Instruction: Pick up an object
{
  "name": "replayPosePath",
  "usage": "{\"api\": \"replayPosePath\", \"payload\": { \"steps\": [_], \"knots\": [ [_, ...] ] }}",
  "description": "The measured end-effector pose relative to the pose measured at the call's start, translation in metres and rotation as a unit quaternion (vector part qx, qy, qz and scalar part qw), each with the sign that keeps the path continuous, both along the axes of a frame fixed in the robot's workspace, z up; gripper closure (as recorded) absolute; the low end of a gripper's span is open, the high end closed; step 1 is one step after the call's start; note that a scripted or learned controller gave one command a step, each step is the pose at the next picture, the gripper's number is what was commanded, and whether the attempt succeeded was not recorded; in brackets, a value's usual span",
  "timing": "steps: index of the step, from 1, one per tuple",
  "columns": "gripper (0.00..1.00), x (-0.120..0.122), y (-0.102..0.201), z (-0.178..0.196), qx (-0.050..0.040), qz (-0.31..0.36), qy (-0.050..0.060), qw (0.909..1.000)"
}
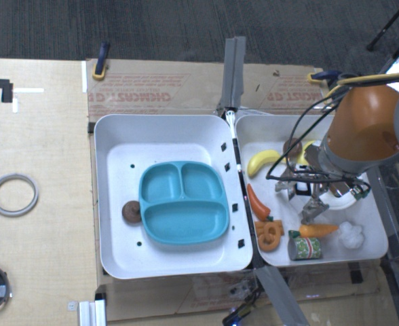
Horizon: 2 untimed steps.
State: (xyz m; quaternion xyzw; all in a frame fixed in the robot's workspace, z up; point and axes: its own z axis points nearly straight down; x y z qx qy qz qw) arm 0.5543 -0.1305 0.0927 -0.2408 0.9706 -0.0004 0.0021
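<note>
Carrot: lies in the right bin, long axis running left-right.
Gripper: directly above the carrot's left end, nearly touching.
Fingers: state cannot tell.

Bright even overhead light, soft faint shadows, mild glare on white bins, slightly soft focus
</note>
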Motion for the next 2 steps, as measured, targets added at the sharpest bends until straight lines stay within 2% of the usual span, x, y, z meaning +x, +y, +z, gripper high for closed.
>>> {"api": "replayPosePath", "payload": {
  "steps": [1, 2],
  "knots": [
    [0.00, 0.015, -0.012, 0.000, -0.0001, 0.023, 0.000, 0.9997],
    [0.00, 0.027, 0.010, 0.000, 0.0000, 0.062, -0.001, 0.9981]
  ]
}}
